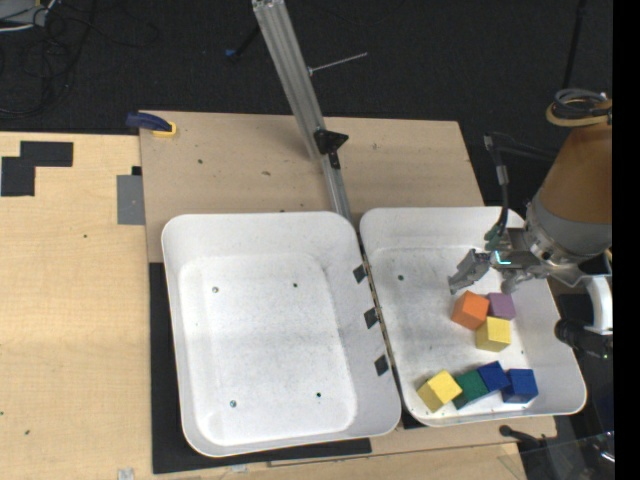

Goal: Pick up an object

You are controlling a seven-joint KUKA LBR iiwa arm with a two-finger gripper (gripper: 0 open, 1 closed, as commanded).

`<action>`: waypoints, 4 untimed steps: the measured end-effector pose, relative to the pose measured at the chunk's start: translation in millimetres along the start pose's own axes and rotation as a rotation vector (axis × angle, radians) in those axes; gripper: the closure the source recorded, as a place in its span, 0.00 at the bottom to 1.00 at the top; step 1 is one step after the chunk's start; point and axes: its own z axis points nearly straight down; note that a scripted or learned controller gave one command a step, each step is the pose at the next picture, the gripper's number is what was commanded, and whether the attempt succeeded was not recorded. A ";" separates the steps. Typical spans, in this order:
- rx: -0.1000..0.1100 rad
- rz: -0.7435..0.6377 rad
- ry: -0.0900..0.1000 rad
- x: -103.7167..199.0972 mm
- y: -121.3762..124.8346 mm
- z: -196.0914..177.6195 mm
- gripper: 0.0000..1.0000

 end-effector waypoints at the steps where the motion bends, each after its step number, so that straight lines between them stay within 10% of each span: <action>1: -0.005 0.002 -0.001 -1.2 0.7 -2.3 0.00; 4: -0.034 0.004 -0.012 0.6 2.6 95.3 0.00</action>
